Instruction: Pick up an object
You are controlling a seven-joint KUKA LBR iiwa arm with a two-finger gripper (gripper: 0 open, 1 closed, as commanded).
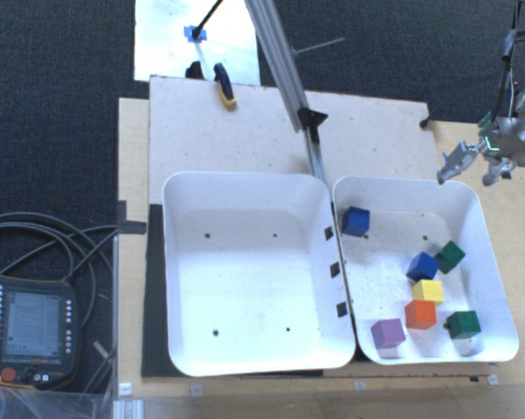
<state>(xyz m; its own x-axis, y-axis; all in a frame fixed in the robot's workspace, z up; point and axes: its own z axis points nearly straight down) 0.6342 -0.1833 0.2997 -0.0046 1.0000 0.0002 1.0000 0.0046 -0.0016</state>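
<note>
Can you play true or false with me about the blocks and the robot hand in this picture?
1. All the blocks sit in the right bin. True.
2. The gripper holds the yellow block. False: it hangs open above the bin's far corner with nothing between its fingers.
3. There are two green blocks. True.
4. The purple block touches the lone blue block. False: they lie far apart.

From my station I saw two bins side by side on the bench (248, 131). The left bin (190, 202) held nothing; the right bin (489, 255) held seven cubes (420, 315), six clustered toward its near right, one (356, 221) apart at its far left.
</note>
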